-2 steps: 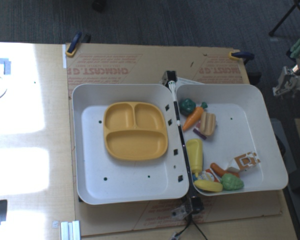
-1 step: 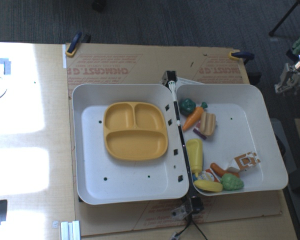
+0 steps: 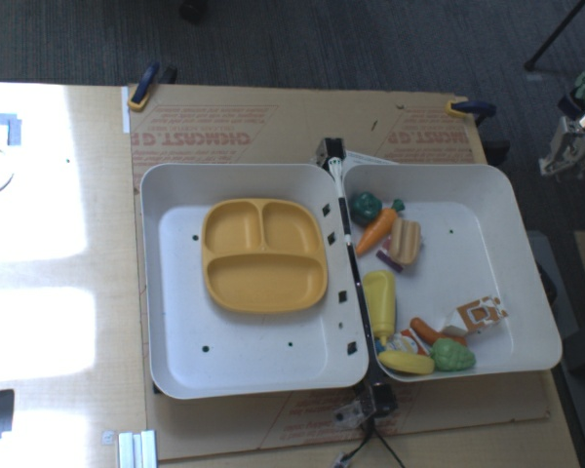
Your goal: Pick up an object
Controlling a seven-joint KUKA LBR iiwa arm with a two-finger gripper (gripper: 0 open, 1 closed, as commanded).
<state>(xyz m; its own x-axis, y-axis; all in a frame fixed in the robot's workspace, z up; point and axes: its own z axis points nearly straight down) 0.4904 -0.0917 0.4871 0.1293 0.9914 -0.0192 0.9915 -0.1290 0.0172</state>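
1. camera view, the hand: a pale grey piece at the far right edge is, as far as you can judge, the hand (image 3: pixel 564 154). it hangs outside both bins, past the upper right corner of the right bin (image 3: pixel 487 252). it is too small and blurred here, so you cannot tell whether it is apart or together, and nothing is seen held in it.
2. camera view, the things to pick: all the loose toys lie in the right bin, crowded along its left wall and near corner. a carrot (image 3: pixel 375 230) lies slantwise just below a dark green piece (image 3: pixel 365 206), with a tan and purple piece (image 3: pixel 405 242) touching it on the right. a yellow bottle (image 3: pixel 378 302) lies below them, beside the divider. a banana (image 3: pixel 406 362), a leafy green toy (image 3: pixel 453 355) and a small white and orange carton (image 3: pixel 482 313) sit at the near edge.
3. camera view, the other bin: the left bin (image 3: pixel 161 291) carries a yellow divided plate (image 3: pixel 265 254), well apart from the hand.
4. camera view, the relation that matters: every toy lies to the left of the hand and lower in the picture, so you should expect a reach across the bare bin floor. the carton looks nearest. the bottle's long axis runs along the divider, so a grip across it seems the cleanest.
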